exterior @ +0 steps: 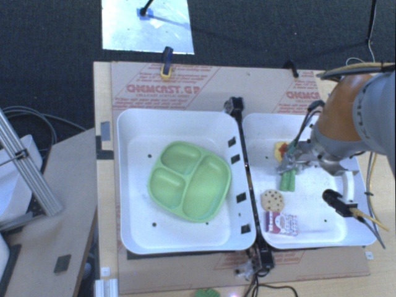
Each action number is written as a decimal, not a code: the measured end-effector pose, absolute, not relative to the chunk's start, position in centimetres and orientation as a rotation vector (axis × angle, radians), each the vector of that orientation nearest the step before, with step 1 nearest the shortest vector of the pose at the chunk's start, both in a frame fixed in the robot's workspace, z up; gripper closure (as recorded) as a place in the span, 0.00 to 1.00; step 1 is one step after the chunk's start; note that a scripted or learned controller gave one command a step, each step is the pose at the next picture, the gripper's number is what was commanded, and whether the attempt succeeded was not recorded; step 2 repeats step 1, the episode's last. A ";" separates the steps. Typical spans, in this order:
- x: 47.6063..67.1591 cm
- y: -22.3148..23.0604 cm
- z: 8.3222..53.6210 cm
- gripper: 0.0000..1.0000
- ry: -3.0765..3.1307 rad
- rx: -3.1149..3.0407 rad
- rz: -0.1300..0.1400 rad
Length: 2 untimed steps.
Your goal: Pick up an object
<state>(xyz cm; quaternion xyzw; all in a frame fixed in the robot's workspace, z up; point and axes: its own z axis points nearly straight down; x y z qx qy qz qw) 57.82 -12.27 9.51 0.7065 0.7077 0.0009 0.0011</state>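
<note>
In the right bin (322, 231), the gripper (288, 164) sits directly over the top end of a green oblong object (288, 181), whose long axis runs from 12 to 6 o'clock. Whether the gripper is clenched on it cannot be told. At 6 o'clock from the green object lie a cookie (271, 200) and a pink packet (281, 223). The left bin (133, 166) holds a green divided plate (189, 180).

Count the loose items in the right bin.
4 visible. A green stick at the claw; a yellow and red item behind it, partly hidden; a cookie nearer the front; a pink packet in front of the cookie. The arm may hide more.
</note>
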 end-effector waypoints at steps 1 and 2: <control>57.5 -5.7 21.0 1.00 2.229 2.207 0.010; 57.5 -5.7 21.0 1.00 2.229 2.207 0.010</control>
